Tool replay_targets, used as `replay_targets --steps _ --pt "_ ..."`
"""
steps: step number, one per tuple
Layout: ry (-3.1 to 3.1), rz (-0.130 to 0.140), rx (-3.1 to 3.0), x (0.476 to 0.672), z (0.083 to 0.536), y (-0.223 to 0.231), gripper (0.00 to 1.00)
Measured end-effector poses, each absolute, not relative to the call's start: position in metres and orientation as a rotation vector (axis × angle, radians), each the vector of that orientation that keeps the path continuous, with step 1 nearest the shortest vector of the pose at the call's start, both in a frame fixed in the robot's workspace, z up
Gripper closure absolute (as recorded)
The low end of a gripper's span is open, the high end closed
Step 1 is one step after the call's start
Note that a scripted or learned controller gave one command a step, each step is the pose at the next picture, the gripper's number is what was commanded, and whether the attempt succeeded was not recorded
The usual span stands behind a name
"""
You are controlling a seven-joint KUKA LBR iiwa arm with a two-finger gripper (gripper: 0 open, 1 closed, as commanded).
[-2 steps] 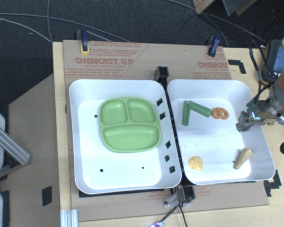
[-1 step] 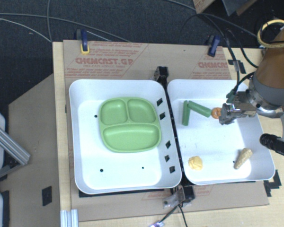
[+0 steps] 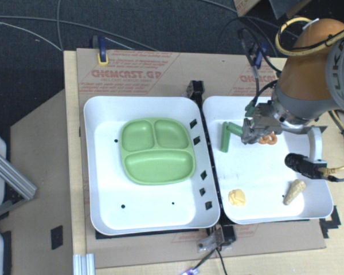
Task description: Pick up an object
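In the right bin lie several small objects. A green L-shaped piece rests near the bin's back left. Just right of it is a small orange ring-like piece, partly under the arm. A pale yellow lump sits near the front, and a beige cone-like piece lies at the front right. My gripper hangs low between the green piece and the orange one, close to the green piece's right end. I see nothing held in it.
The left bin holds a green divided plate. A black divider with clips runs between the bins. A black cable fitting hangs over the right bin's right side.
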State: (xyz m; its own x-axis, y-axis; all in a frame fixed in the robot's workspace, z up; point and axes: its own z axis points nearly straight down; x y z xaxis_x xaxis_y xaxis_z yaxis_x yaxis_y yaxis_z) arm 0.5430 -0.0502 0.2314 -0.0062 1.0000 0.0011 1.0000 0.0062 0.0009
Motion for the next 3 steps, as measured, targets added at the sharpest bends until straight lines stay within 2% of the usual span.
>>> replay_targets --steps 1,2,3 --pt "-2.229 -0.006 -2.215 0.564 0.240 -0.003 1.00" --pt "-2.227 -0.003 -2.216 0.591 0.226 0.039 1.00" --pt "-2.228 -0.006 -2.216 0.623 0.227 0.084 1.00"
